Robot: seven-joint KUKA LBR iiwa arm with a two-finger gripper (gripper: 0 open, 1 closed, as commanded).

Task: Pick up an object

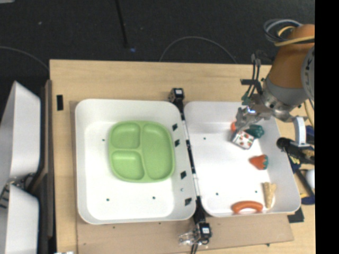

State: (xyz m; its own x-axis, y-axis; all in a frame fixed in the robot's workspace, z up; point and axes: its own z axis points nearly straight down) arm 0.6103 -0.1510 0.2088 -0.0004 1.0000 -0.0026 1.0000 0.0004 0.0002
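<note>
**Two Bins, Arm Over Right Bin**

Two white bins sit on the surface (132, 78). Left bin (90, 194) holds a green plate (142, 151). Fingers (244, 125) hang at 1 o'clock in the right bin (222, 194), touching a white spotted block (243, 139); spread cannot be told.

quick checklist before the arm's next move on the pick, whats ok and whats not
1. End effector over the right bin: ok, near its upper right corner.
2. Target under it: ok, the white dotted block lies just below, a teal piece beside it.
3. Object between the fingers: cannot tell, the wrist hides them.
4. Other items apart from the target: ok, strawberry, orange ring and tan wedge lie lower in the bin.
5. Left bin out of the way: ok, the green divided plate sits there.
</note>
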